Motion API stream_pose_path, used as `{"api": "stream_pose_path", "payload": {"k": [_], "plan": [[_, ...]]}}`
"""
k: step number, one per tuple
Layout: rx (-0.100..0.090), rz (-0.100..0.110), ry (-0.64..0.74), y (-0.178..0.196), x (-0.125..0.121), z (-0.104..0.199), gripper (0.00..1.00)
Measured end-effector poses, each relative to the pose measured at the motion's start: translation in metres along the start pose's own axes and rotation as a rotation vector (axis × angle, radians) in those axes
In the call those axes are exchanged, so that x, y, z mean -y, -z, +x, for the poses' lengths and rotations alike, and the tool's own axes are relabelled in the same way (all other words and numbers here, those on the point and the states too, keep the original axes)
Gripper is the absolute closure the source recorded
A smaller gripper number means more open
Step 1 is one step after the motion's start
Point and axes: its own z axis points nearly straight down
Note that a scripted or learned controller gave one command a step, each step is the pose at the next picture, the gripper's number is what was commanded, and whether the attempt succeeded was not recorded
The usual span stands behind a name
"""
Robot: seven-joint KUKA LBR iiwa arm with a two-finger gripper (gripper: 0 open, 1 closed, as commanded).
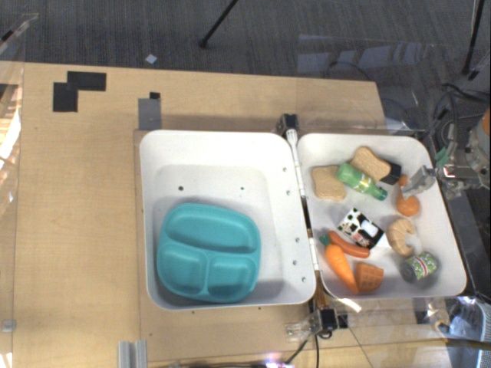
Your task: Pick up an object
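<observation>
Since nothing is picked yet, we choose a target w/ room around it: the small orange ball (409,205), at about 3 o'clock in the right bin (453,259), sits apart from the green bottle (362,180) and the bread roll (400,235). Our hand (426,176) hovers near the bin's 2 o'clock rim; we can't tell its grip state. We drop straight down, staying off the rim. More open room lies in the left bin (215,152), around the teal tray (207,251).

Arm (468,156) cut by right edge
</observation>
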Motion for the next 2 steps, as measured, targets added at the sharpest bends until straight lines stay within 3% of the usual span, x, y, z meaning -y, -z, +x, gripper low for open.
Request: {"api": "stream_pose_path", "payload": {"k": [1, 2], "plan": [[-0.006, 0.01, 0.017, -0.108, -0.036, 0.053, 0.0], [0.0, -0.015, -0.113, -0.127, -0.085, 0.114, 0.0]]}}
